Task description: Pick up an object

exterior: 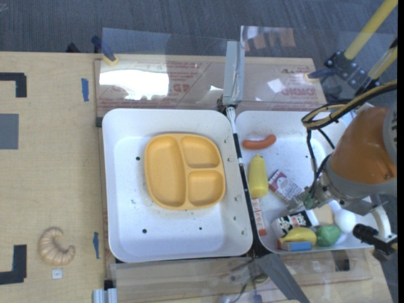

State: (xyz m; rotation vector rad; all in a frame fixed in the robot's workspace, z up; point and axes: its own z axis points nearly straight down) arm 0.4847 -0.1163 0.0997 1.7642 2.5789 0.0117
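The right bin (pixel 287 145) holds several small objects. A red-orange sausage (pixel 259 142) lies at its far side and a yellow bottle (pixel 257 177) lies along the left wall. A crinkled red and white packet (pixel 282 184) sits in the middle. At the near edge are a black and white toy (pixel 292 221), a yellow banana-shaped piece (pixel 298 235), a green piece (pixel 328 234) and a white ball (pixel 346 221). My gripper (pixel 308 200) hangs low over the bin, just right of the packet and above the black and white toy. The arm's orange band (pixel 366 150) hides the bin's right part.
The left bin (pixel 120 188) holds a yellow divided plate (pixel 185 170). A croissant-shaped toy (pixel 55 245) lies on the wooden bench at the near left. A clear panel and a metal post (pixel 235 68) stand behind the bins. Black and yellow cables (pixel 328 115) loop above the right bin.
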